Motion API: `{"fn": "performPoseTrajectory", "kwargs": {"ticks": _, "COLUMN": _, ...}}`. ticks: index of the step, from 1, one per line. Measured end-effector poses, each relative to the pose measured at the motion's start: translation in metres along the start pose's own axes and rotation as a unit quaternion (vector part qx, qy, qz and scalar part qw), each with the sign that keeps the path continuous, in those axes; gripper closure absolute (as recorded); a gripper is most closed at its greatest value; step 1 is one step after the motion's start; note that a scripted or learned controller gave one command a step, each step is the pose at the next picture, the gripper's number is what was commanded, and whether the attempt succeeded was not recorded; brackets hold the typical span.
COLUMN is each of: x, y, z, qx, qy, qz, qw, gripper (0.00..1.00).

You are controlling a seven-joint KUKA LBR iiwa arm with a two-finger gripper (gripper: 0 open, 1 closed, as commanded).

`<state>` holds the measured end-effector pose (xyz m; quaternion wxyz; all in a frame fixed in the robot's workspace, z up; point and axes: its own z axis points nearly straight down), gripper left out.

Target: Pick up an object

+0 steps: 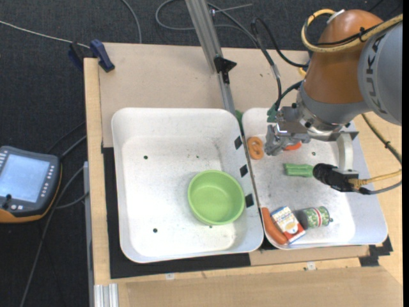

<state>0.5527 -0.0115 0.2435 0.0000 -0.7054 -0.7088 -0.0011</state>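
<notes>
from the camera above the bench, 2 white bins stand side by side. the left bin (128, 133) holds a green bowl (216, 197), upright, near its front right corner. the right bin (377, 226) holds several small things. an orange ring-shaped piece (255, 148) lies by the bin's left wall. a small green block (298, 169) lies near the middle. at the front, a small carton (287, 222) with an orange and white face lies just beside a green can (316, 217) that is on its side, and a long orange thing (271, 229), maybe a carrot, lies along the front left edge, touching the carton.

the grey arm (342, 69) with the orange band reaches in from the right, and the gripper (277, 141) hangs low over the back left part of the right bin. it is close to the orange ring, and a small red-orange thing (292, 146) shows just under it. whether the gripper is released or clenched, i cannot tell; no thing is seen held in it.

a handheld control unit (25, 183) with a screen lies on the dark floor at the left.
</notes>
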Motion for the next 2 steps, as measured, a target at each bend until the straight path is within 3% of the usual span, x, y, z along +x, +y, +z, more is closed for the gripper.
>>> {"fn": "performPoseTrajectory", "kwargs": {"ticks": 2, "x": 0.093, "y": -0.044, "z": 0.006, "qx": 0.001, "qy": 0.000, "qz": 0.000, "qw": 1.0000, "gripper": 1.00}}
